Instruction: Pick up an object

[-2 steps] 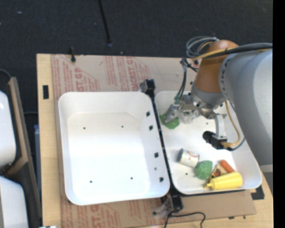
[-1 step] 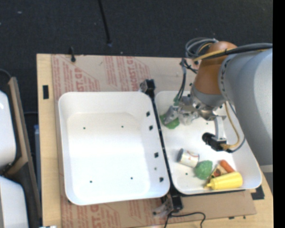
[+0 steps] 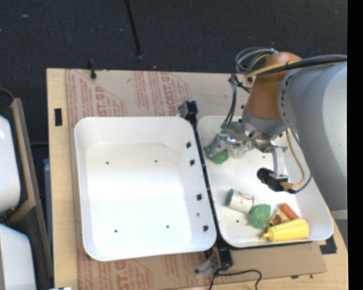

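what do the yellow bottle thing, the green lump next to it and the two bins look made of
Yellow bottle-shaped object: likely hard plastic, smooth with a sheen. Green lumpy object: matte, uneven surface, perhaps foam or soft plastic; unclear. Left shallow white bin and right shallow white bin: probably moulded plastic, given rounded corners and even white.

Left of the seam [image 3: 201, 174] where the two bins meet, the left bin [image 3: 139, 186] offers a wide, open white floor, reachable from above anywhere inside its walls. Right of the seam, the right bin [image 3: 236, 177] is crowded. Just beside the seam's far end, the gripper [image 3: 221, 145] and a green piece [image 3: 218, 156] block the way, with the grey arm [image 3: 314, 113] bulking behind. Toward the seam's near end, a white cylinder [image 3: 238, 200], a green lump [image 3: 259, 215], an orange stick [image 3: 288, 211] and a yellow bottle [image 3: 287, 230] lie packed close together. Right of the seam's middle, a strip of bare floor lies open.
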Robot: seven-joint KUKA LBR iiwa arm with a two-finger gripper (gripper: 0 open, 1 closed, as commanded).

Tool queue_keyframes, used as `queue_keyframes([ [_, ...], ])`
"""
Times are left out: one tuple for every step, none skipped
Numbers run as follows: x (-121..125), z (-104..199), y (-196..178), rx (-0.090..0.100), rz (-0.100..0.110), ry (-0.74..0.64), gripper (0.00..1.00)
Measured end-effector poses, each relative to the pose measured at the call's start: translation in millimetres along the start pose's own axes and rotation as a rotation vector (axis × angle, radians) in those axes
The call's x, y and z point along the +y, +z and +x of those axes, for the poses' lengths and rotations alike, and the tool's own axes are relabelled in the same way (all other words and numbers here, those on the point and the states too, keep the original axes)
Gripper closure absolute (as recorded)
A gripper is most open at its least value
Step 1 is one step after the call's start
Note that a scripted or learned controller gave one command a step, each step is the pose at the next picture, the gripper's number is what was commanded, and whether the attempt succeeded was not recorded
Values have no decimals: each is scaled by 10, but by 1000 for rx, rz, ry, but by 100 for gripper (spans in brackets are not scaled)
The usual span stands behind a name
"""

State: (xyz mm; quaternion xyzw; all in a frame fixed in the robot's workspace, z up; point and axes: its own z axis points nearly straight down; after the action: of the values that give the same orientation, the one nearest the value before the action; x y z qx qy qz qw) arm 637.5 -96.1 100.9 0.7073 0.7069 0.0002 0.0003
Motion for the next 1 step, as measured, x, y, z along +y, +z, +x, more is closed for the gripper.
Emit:
queue_keyframes([
  [94, -2, 0, 0, 0, 0, 0],
])
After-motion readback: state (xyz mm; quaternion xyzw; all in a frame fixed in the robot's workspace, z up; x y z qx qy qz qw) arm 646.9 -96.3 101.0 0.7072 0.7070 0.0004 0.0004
